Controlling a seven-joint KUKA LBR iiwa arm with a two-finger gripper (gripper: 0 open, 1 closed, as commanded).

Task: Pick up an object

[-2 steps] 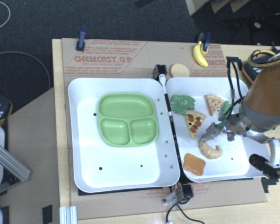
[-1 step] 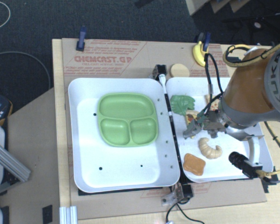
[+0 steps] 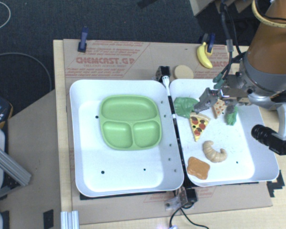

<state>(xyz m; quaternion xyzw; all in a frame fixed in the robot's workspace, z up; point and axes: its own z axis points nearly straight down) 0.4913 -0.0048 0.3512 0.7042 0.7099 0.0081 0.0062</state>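
**Arm poised over the toy food in the right bin**

The left white bin (image 3: pixel 86 142) carries a pale green three-compartment plastic plate (image 3: pixel 131 122), sitting toward the bin's far half with nothing on it.

The right white bin (image 3: pixel 243 171) holds the candidates for picking. Against its left wall, near the far corner, lies a crumpled dark green leaf-shaped toy (image 3: pixel 184 106). Just nearer the front sits a toy pizza slice with red dots (image 3: pixel 198 124), its point aimed at the front edge. Toward the front left corner rest a tan croissant-shaped toy (image 3: pixel 214 151) and an orange-brown flat toast-like piece (image 3: pixel 198 168). A small green pod-shaped toy (image 3: pixel 231 116) lies nearer the bin's middle, beside a spotted cracker-like piece (image 3: pixel 219 107).

The two-finger gripper (image 3: pixel 210 98) hangs above the far part of this bin, between the leaf and the cracker. Whether it is spread or pressed together cannot be told at this angle, and nothing visibly sits in it.

The pizza slice is likely light, stiff and smooth; pinching across its narrow sides near the crust looks soundest. The leaf probably yields and may slip.
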